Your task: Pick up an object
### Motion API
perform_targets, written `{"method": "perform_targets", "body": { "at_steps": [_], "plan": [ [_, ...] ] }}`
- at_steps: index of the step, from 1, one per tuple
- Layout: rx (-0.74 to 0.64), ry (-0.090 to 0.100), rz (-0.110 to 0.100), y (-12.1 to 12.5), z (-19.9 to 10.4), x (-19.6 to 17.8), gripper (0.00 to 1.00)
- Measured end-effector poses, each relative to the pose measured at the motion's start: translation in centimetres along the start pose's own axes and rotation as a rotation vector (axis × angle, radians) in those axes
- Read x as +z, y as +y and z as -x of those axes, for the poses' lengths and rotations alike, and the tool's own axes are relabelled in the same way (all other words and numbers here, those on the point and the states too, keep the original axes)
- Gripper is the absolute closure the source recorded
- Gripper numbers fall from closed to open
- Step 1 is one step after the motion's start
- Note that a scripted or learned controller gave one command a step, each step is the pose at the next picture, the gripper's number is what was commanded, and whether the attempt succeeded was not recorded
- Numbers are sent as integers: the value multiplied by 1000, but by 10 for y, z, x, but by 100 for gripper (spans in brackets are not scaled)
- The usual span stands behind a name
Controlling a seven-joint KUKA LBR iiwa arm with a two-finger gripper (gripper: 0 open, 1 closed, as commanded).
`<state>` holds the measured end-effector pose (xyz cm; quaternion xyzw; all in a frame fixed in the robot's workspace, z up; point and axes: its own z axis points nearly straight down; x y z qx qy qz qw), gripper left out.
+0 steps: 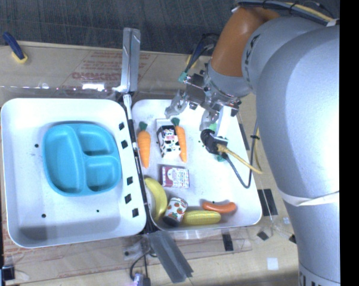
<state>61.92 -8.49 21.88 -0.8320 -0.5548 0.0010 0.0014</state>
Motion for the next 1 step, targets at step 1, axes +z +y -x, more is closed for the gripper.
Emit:
{"method": "perform_targets", "body": {
  "at_steps": [1],
  "plan": [
    [-54, -1, 2, 23, -6, 5, 0]
  ]
}}
